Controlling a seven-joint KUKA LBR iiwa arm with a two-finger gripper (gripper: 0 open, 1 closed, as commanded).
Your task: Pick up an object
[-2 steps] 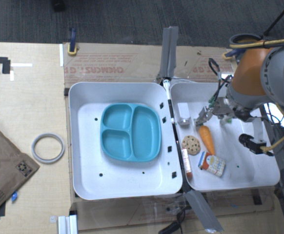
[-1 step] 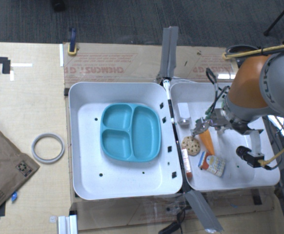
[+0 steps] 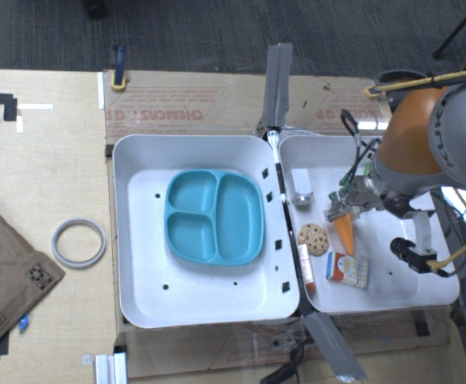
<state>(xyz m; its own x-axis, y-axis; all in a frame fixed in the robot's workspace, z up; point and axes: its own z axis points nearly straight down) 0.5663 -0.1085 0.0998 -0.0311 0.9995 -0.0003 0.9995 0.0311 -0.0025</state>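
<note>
— End effector (image 3: 339,211) first: where is it?
— Low in the right bin (image 3: 377,294), near its left side, hanging from the grey arm (image 3: 425,146) that reaches in from the right. Whether it is open or closed, I cannot tell; the wrist hides that.
— What lies closest to it?
— An orange carrot (image 3: 344,234), its upper end right at the tip, the rest pointing toward the near side. I cannot tell if it is gripped.
— And around that?
— Just left of the carrot, a round cookie (image 3: 314,238). Nearer, a small carton (image 3: 347,270) lying flat. A thin red stick-like item (image 3: 305,266) runs along the bin's left wall. Farther off, a small white block (image 3: 301,186) with a grey piece at its near end.
— The other bin?
— The left bin (image 3: 137,238) carries a teal divided plate (image 3: 215,217) in its middle.
— Beyond the bins?
— On the worktop (image 3: 41,174) to the left, a grey tape ring (image 3: 78,242) and, near the left edge, a brown cardboard box (image 3: 5,278).
</note>
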